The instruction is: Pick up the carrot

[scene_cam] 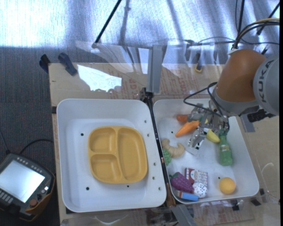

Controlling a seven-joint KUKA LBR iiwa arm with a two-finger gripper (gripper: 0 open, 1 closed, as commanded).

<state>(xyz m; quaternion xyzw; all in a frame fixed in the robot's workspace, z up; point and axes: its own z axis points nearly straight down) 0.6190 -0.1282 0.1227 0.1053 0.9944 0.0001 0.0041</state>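
1. Gripper (201, 138) hangs low in the right bin (243, 147), just right of the carrot (187, 128). Can't tell its state: metal parts are jumbled together w/ cables and a yellow piece.
2. Carrot = landmark. It lies slanted in the bin's upper left part, orange, thick end up-right toward the gripper, tip pointing down-left. Nothing visibly between the gripper's parts, so I'd judge it's not held.
3. Just above the carrot: small orange-red piece (181, 118), touching or nearly so. Below the carrot: tan croissant-like toy (173, 149). Right of the carrot, past the gripper: yellow banana-like item (212, 136), then green bottle (225, 153).
4. Well below the carrot: purple grapes (181, 181), small carton (196, 175), orange ball (227, 185).
5. Far left of the carrot: left bin (70, 126) w/ yellow divided plate (118, 153).
6. Doing the step well, imo: shift left so the tool centres over the carrot's mid-body, close across its narrow width, not along its length; stay clear of the orange-red piece and the yellow item so neither gets pinched too.
7. Hard to read: gripper tips vs. bin floor contact; wrist and orange band (238, 74) cover the bin's upper right corner; whether the yellow item touches the gripper.
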